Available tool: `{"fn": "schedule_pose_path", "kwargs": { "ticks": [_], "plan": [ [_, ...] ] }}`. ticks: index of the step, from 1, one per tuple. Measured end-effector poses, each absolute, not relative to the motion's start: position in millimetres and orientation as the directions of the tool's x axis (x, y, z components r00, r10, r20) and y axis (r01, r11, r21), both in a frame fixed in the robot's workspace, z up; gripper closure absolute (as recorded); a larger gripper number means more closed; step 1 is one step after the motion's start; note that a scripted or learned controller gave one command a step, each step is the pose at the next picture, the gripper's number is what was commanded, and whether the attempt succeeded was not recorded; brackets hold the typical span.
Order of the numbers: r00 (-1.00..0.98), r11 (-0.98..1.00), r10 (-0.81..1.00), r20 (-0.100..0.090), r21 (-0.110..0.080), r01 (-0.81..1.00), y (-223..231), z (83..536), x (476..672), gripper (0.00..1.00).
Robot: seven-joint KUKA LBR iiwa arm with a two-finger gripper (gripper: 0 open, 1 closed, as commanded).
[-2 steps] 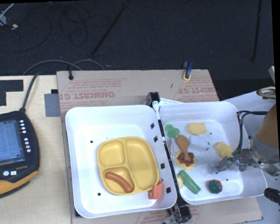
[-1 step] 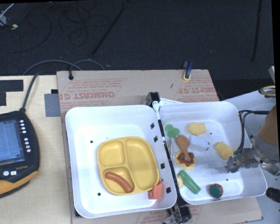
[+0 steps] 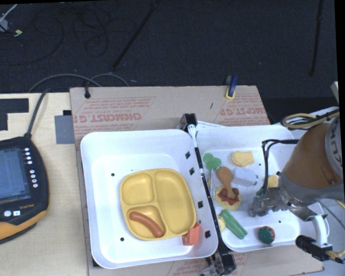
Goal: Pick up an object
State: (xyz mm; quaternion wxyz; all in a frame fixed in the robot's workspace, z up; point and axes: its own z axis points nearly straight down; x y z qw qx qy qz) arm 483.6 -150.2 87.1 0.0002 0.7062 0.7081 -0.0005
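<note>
hovering low in the right bin (image 3: 276, 136), the claw (image 3: 260, 206) – opening hard to tell – sits near a toy drumstick (image 3: 225, 177), right of centre – light, rigid, slick; grip its narrow shaft.

Two white bins: left bin (image 3: 99, 167), right bin (image 3: 276, 138). One yellow divided plate (image 3: 164, 192), three compartments. One sausage (image 3: 147, 223) on plate. One orange-red block (image 3: 192, 235) beside plate. In right bin: one drumstick (image 3: 224, 176), one green long vegetable (image 3: 232, 224), one green leafy piece (image 3: 211, 161), one yellow chip-like piece (image 3: 242, 158), one round green-red toy (image 3: 266, 234), one clear piece (image 3: 245, 175). One teach pendant (image 3: 13, 183). One blue-yellow clip (image 3: 231, 86).
</note>
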Motion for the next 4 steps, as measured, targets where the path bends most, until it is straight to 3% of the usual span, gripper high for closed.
{"fn": "schedule_pose_path", "kwargs": {
  "ticks": [1,2,3,4],
  "plan": [
    [-0.001,0.001,1.0,-0.001,0.003,1.0,-105,89,476.4,1.0],
    [0.001,-0.001,1.0,-0.003,0.002,1.0,-100,89,476.4,1.0],
    [0.005,-0.004,1.0,-0.003,0.003,1.0,-100,89,476.3,0.0],
    [0.001,-0.001,1.0,0.001,-0.001,1.0,-121,88,475.6,0.0]
  ]
}}
